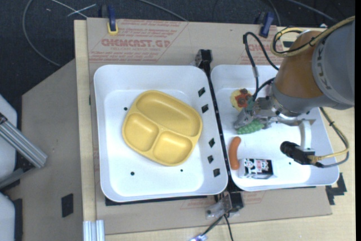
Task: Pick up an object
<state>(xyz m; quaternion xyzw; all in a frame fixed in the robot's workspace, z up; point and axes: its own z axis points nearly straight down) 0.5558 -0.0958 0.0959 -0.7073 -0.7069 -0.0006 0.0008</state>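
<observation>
— Where's your gripper (252, 115)?

— Low in the right bin (324, 175), over a green item (251, 127). I can't tell how it's set.

— What's around it?

— A carrot (234, 153) just below it, a small card (258, 166) beyond that, an orange-yellow toy (241, 99) just above. The yellow plate (162, 127) sits well left, in the other bin (107, 121).
</observation>
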